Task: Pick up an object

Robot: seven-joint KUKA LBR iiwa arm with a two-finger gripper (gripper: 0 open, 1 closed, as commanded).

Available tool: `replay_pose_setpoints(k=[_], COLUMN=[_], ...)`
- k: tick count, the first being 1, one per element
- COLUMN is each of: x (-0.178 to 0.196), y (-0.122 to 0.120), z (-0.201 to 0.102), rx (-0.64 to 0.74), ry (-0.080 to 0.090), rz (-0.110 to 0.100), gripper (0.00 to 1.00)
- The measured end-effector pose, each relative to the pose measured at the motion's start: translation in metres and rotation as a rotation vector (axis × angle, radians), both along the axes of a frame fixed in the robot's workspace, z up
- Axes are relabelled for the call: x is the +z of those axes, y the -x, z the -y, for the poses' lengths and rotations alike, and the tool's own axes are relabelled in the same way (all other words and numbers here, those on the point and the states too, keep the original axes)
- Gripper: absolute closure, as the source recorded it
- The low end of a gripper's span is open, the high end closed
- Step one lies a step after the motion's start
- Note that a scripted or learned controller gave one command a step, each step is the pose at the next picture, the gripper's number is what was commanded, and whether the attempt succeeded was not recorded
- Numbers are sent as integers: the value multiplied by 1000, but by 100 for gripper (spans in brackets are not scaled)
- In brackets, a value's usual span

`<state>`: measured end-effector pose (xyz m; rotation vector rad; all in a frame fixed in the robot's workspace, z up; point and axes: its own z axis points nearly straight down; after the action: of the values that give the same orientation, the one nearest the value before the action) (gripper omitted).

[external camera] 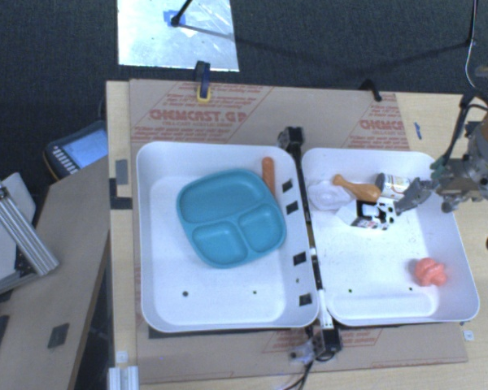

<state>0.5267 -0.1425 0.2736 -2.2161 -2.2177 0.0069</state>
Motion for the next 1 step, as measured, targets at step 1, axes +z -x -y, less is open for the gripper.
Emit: replay_pose_setpoints(k=[1], x=[5], y=[-2], z=[0], rx=[2], ry=[2], rz=[10], gripper=[0])
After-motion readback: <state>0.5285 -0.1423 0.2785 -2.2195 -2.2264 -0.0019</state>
